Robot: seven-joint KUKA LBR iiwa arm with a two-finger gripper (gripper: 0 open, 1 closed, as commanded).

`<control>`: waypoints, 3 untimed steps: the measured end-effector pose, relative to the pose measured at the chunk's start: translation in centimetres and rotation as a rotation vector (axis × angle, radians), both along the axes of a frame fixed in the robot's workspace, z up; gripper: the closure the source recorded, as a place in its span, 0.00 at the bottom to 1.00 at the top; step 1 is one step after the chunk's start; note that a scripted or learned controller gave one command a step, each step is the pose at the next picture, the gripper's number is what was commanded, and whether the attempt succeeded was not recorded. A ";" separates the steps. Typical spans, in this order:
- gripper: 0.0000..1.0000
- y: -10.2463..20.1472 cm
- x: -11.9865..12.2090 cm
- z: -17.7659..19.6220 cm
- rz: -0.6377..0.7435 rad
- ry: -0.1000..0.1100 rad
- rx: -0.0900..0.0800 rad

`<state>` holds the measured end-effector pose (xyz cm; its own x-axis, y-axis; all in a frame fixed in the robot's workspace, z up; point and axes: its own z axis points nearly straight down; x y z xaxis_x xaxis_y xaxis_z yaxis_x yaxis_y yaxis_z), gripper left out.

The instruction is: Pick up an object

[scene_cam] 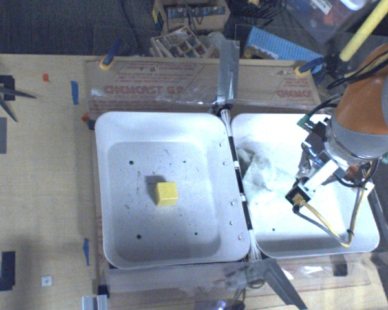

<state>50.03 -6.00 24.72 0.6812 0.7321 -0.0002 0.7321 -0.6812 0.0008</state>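
A small yellow cube (167,193) lies near the middle of the left bin (116,134). In the right bin (278,124) a crumpled pale, see-through thing (256,170) rests close to the wall between the bins. My gripper (308,166) hangs over the right bin's right half, to the right of the crumpled thing and apart from it. The grey wrist and orange band hide most of the gripper from above. I see nothing held in it.
A cardboard panel (155,82) stands behind both bins. The wooden bench (32,173) stretches to the left with bits of tape and dark marks. The left bin's floor has small dark specks around the cube.
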 end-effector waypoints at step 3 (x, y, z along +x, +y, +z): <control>1.00 22.0 4.9 18.7 -0.293 -0.002 0.002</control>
<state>54.95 16.02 43.47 0.8636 0.5042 0.0020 0.5042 -0.8636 0.0006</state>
